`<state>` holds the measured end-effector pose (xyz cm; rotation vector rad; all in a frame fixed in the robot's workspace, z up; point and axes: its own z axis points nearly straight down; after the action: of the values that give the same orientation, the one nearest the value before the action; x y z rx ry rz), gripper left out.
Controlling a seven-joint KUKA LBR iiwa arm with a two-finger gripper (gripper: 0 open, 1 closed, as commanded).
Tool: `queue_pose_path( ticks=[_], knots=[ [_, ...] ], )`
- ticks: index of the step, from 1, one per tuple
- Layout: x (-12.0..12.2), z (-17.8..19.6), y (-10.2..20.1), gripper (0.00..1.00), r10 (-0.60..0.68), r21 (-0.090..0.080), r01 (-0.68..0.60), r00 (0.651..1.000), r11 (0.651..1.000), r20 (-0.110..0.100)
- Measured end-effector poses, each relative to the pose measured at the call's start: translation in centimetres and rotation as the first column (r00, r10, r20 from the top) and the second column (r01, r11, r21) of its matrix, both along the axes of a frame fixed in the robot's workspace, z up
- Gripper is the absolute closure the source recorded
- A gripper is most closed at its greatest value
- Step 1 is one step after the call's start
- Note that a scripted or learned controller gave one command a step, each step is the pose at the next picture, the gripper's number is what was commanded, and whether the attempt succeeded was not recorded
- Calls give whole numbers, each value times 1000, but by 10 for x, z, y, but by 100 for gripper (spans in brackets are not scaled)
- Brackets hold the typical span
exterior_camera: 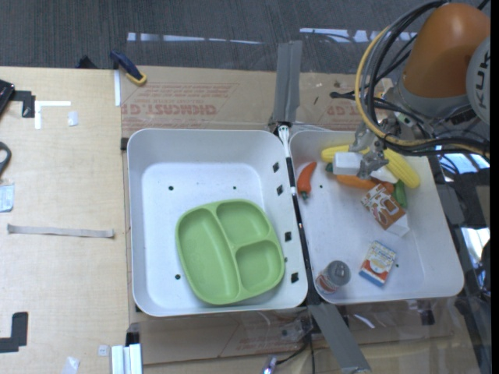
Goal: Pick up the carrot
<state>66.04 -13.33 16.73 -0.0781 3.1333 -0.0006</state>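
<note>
I see a wood tabletop (62, 287) and cardboard under two white bins (140, 209), with dark carpet at 12 o'clock. The arm (444, 45) enters from 3, tool (370, 160) low at the right bin's 12 o'clock. Carrot (355, 181) lies just beneath it, beside corn (390, 164). Can't tell the grip state.

Gripper (366, 156) covers part of carrot (355, 181); arm (444, 49) cut off right.
</note>
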Motion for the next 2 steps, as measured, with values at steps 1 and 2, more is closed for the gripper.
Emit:
queue_pose_path(
  ticks=[1,2],
  knots=[
    [0,0,0,0,0,0,0,1000,1000,0],
    [-34,-75,34,0,-148,1,148,989,989,-4]
  ],
)
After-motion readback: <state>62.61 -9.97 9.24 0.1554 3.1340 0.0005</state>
